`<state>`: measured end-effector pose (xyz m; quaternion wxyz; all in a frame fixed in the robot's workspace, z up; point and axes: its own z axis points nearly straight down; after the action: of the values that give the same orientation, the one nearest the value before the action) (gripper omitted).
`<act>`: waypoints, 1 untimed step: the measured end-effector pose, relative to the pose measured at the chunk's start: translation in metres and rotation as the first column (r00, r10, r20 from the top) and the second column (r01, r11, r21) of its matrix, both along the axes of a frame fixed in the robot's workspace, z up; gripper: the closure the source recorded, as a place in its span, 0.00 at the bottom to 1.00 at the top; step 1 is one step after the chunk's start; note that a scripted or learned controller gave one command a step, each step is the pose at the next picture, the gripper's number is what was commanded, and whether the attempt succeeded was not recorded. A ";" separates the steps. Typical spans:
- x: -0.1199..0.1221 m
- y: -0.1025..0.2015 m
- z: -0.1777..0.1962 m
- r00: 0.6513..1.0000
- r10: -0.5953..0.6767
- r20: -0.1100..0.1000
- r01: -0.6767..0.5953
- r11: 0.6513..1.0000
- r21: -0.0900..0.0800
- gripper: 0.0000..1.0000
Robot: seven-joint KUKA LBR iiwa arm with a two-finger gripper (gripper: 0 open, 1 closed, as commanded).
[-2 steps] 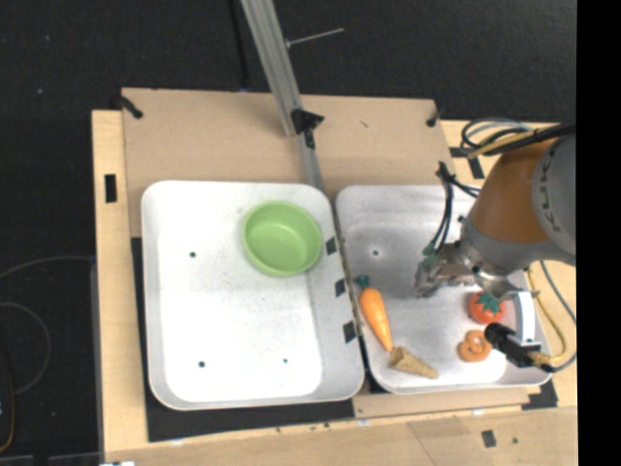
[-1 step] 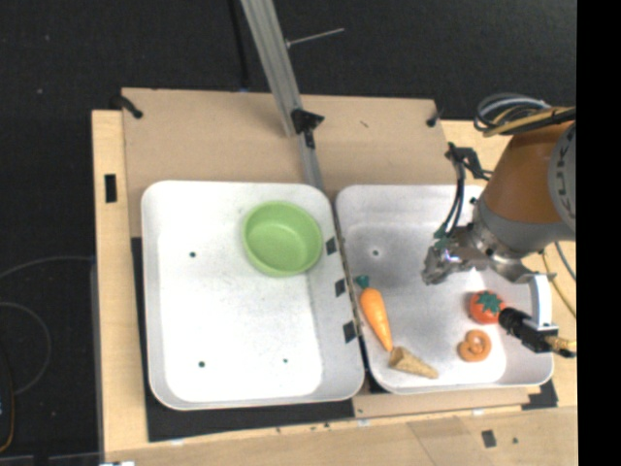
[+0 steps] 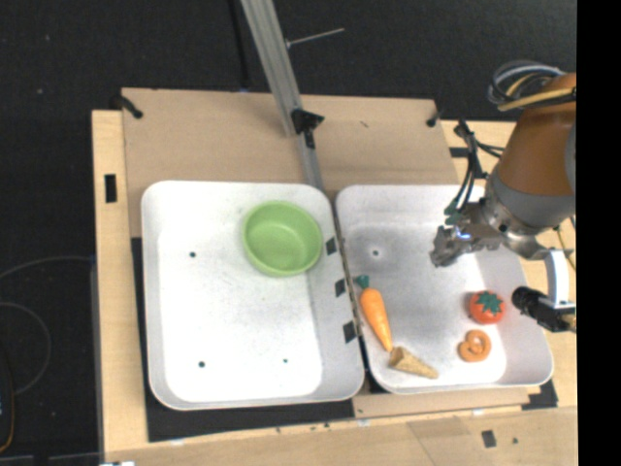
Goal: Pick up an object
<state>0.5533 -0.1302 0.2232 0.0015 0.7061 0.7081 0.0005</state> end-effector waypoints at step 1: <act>0.002 -0.001 0.029 1.000 0.002 0.003 -0.002 1.000 0.000 1.00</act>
<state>0.5549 -0.1312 0.2523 0.0024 0.7055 0.7087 0.0015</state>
